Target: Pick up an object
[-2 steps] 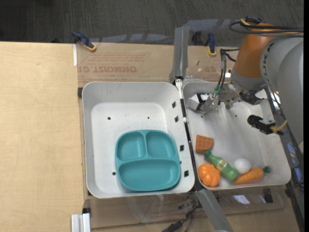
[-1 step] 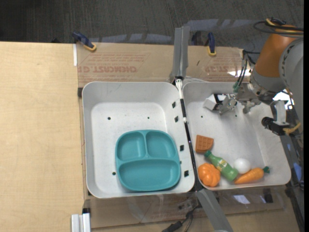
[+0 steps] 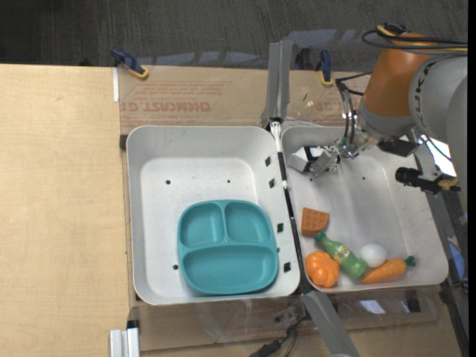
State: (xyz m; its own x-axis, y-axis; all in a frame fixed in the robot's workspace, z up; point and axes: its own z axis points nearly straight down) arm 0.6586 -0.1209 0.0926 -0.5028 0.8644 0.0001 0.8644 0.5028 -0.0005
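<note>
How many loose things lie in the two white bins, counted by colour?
Orange: 3, namely a square waffle-like toy, a round pumpkin-like toy and a toy carrot
Green: 1, a plastic toy bottle
White: 1, an egg-shaped toy
Teal: 1, a divided plastic plate
Total: 6

The plate lies in the left bin; the rest lie in the right bin.

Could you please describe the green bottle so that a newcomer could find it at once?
Look in the right bin, at its near edge. The green bottle lies tilted among an orange pepper, a white egg and a carrot; it alone is green.
</note>
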